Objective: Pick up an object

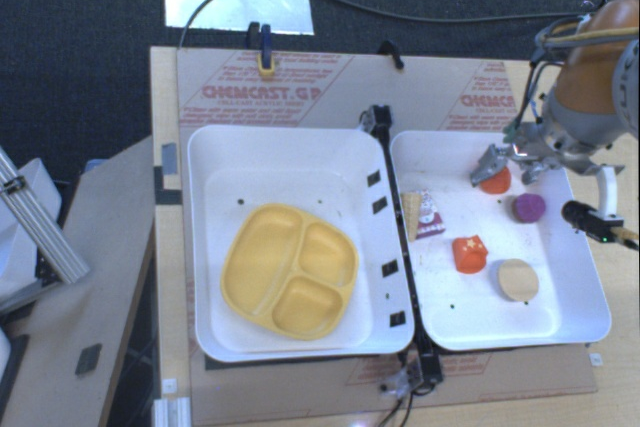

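The tool (507, 162) hung over the far part of the right bin (580, 315), its grey fingers spread on either side of a small orange object (495, 182) that lay on the bin floor; whether they pressed it or merely framed it could not be told. The orange object was rounded and partly hidden under the fingers, so its long axis was unclear.

Nearby in the same bin lay a fuzzy-looking purple ball (529, 207), a glossy red-orange block (470, 253), a flat tan disc (518, 280) and a cone-shaped printed wrapper (422, 214) with its narrow end toward the far side.

The left bin (215, 155), smooth white plastic, held a yellow divided tray (290, 268) with three rounded compartments. The brown sheet (300, 85) on the bench read "CHEMCAST GP" in red.
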`<state>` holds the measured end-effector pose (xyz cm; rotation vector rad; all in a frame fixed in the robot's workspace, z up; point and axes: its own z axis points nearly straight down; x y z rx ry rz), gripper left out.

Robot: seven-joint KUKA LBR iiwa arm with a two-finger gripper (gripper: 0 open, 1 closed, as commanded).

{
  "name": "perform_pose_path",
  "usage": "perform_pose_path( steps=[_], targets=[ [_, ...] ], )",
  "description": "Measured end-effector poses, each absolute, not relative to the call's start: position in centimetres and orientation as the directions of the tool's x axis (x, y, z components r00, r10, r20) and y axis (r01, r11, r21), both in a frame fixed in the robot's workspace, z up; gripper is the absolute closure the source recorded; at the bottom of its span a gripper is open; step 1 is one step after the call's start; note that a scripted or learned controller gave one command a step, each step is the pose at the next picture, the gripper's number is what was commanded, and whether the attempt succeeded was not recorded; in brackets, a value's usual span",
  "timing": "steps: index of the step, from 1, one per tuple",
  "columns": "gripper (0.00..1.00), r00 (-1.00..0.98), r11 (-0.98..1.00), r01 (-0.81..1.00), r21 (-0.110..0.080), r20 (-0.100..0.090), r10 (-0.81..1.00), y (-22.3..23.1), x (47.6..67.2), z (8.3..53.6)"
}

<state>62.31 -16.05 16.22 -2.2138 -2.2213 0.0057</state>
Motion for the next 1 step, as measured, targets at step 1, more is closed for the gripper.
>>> perform_pose_path(
  steps=[1],
  targets=[
    [0.00, -0.004, 0.004, 1.000, -0.005, 0.001, 1.000, -15.85, 62.49, 11.70]
  ],
)
